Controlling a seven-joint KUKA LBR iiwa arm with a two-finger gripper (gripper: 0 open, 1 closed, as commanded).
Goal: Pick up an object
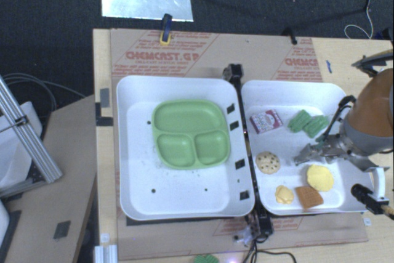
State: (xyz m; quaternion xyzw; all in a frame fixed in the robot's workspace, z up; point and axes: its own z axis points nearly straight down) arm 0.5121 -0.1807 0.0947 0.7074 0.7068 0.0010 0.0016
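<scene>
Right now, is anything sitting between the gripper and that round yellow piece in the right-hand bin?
Nothing visible does. The gripper hangs over the right bin, just up and left of the round yellow piece. The cookie lies off to the left, the brown piece below.

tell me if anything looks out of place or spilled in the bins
Nothing stands out. The green divided plate sits flat in the left bin. The right bin holds a cookie, a small carton, a green item and yellow and orange pieces, all lying inside its walls.
</scene>
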